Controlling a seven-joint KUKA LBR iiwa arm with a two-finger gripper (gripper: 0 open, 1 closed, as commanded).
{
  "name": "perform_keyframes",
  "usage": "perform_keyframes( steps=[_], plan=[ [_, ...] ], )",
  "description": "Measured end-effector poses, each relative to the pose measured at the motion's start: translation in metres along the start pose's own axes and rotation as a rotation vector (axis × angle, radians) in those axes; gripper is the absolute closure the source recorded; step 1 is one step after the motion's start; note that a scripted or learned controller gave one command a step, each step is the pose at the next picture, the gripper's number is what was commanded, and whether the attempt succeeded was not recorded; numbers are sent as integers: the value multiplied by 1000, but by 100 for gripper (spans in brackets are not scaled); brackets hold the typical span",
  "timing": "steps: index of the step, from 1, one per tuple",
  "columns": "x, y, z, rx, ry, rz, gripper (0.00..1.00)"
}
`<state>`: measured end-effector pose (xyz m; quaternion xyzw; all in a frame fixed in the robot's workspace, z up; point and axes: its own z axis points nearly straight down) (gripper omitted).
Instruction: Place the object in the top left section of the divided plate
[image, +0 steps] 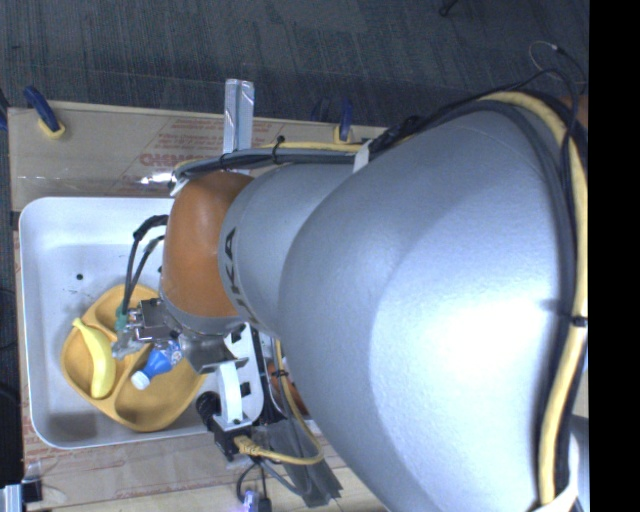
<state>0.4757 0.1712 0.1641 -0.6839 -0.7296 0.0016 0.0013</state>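
Over the left bin (45, 300), near its front edge, sits the yellow divided plate (150, 410). My arm (400, 300) comes in from the right and covers most of the surface; the orange band (195, 250) above my wrist hangs right over the plate's back part. My tool (150, 345) is low over the plate's middle, hard to read from this angle; I cannot tell how it is set or whether it grips anything. A banana (95, 360) lies in the plate's left section, curved, close to the left rim. A small bottle with a blue label and white cap (155, 368) lies tilted just beside my tool, cap toward the plate's front; touching or apart from the tool, I cannot tell. Black cables (145, 250) run along my wrist down to the tool. A white bracket (235, 385) and a yellow cable (280, 455) hang off the wrist near the bin's front right corner. Cardboard (150, 140) lines the surface's back edge, with blue clamps (40, 105) on it.
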Motion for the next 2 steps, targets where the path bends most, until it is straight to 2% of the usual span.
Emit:
perform_keyframes(
  steps=[1, 2],
  plan=[
    [1, 0, -9, 3, 0, -5, 100],
    [-33, 1, 52, -13, 8, 33, 100]
  ],
)
